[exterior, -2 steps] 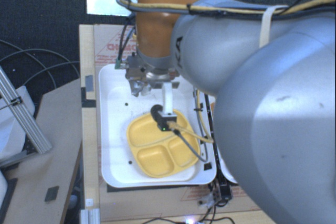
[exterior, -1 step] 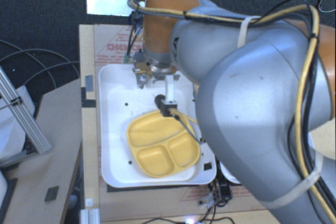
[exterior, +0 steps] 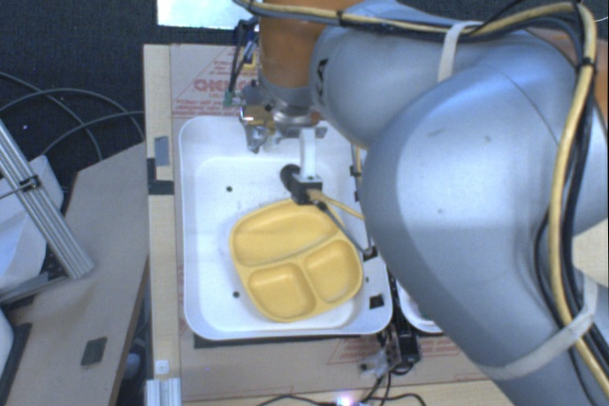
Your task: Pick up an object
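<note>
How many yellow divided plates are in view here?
1. The yellow divided plate lies in the white bin, toward its near side. The arm blocks the view to the right, so more may be hidden.

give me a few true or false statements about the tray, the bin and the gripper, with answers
1. A yellow tray lies in the white bin. True.
2. The tray has two compartments. False: it has three, one large and two smaller.
3. The gripper holds the tray. False: it is at the bin's far end, apart from the tray, which lies in the bin.
4. The arm's orange band sits just above the gripper in the picture. True.
</note>
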`<state>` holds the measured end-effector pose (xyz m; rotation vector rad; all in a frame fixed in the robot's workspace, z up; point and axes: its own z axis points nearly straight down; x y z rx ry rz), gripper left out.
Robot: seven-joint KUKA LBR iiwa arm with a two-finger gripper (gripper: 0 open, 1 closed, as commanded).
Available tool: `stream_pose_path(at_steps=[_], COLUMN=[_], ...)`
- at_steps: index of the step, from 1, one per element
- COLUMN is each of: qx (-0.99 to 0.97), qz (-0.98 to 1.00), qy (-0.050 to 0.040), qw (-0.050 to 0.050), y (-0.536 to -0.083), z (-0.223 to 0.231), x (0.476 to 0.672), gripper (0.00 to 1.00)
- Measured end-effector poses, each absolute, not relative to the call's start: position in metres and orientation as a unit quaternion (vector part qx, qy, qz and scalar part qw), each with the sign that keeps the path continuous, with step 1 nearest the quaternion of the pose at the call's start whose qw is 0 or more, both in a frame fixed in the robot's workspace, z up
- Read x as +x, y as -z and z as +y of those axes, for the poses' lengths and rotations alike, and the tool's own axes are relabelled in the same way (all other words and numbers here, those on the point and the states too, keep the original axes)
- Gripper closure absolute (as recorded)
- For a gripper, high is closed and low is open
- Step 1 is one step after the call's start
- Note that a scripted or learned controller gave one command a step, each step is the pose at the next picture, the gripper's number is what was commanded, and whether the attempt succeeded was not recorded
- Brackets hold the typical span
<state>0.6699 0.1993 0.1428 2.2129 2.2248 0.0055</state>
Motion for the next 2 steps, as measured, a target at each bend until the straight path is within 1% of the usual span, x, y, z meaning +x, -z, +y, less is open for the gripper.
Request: stream_pose_path(at_steps=[1, 2], qx=[0.707, 0.705], qz=[0.707, 0.709], qy=[-0.004, 0.0033], qw=[0.002, -0.003], y=[-0.24, -0.119], z=[0.174, 0.217], x=[0.636, 0.638], gripper=[1.0, 1.0])
